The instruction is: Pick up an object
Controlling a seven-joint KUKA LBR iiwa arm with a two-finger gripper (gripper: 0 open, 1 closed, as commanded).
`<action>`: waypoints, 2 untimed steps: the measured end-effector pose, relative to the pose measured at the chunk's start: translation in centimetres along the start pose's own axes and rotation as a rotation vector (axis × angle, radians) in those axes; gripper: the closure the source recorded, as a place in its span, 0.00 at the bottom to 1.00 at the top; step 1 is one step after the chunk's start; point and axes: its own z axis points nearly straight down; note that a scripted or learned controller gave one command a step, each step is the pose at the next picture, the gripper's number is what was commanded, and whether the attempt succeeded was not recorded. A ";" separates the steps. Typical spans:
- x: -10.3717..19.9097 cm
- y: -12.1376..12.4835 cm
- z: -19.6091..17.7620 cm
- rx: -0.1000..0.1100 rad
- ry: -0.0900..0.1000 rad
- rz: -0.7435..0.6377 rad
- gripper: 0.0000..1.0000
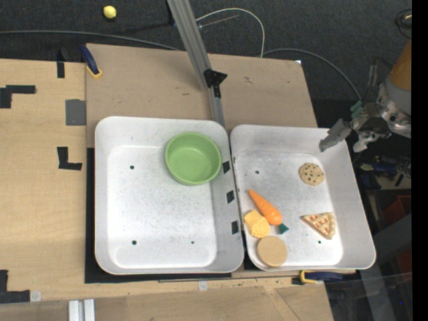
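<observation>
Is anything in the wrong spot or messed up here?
One thing stands out: a small yellow ball lies on the dark floor beyond the bench, far from both bins. The green bowl sits upright in the left bin, and the toy foods lie in the right bin, nothing spilled.

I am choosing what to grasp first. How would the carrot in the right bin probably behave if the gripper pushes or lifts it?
The carrot looks like a stiff toy, so it probably would not bend. Its round, tapered body may roll or swing when pushed. It lies against the yellow cracker, so a push would likely move that too.
</observation>
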 end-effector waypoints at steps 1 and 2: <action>0.0 0.0 0.0 0.000 0.000 0.000 0.00; 0.0 -1.0 5.9 0.006 0.001 0.001 0.00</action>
